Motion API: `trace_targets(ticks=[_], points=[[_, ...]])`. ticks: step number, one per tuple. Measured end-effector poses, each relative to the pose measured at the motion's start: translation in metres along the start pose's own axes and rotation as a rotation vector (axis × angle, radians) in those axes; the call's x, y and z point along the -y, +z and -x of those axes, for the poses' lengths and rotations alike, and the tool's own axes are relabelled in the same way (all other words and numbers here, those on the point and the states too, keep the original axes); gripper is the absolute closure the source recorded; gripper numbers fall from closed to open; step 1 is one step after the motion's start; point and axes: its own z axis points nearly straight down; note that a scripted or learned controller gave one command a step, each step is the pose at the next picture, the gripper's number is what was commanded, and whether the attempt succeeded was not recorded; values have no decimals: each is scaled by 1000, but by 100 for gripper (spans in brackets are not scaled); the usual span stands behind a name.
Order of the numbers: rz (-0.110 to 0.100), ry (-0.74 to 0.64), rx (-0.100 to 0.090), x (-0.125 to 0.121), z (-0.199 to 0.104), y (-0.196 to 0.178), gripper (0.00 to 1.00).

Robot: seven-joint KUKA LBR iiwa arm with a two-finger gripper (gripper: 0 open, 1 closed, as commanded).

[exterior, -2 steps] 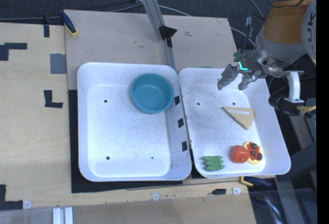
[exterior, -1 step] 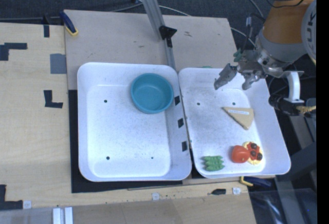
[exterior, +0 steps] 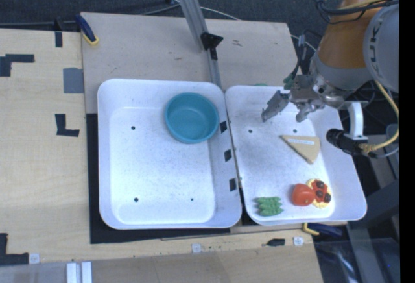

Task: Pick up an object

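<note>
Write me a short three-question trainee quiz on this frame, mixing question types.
1. True or false: the blue bowl sits in the left bin.
2. Which lies nearest the gripper? A) green toy B) tan wedge C) red and yellow toy
3. Fill in: the gripper's fingers hold ____.

Key: 1 true. 2 B. 3 nothing; the fingers are spread above the right bin, apart from every object.
</note>
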Motion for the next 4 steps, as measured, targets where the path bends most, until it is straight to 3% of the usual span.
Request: trace_targets(ticks=[2, 3, 4], points=[[-3, 1, 0, 2, -1, 106, 0], [3, -1, 0, 1, -1, 93, 100], [6, 0, 1, 0, -3, 51, 100]])
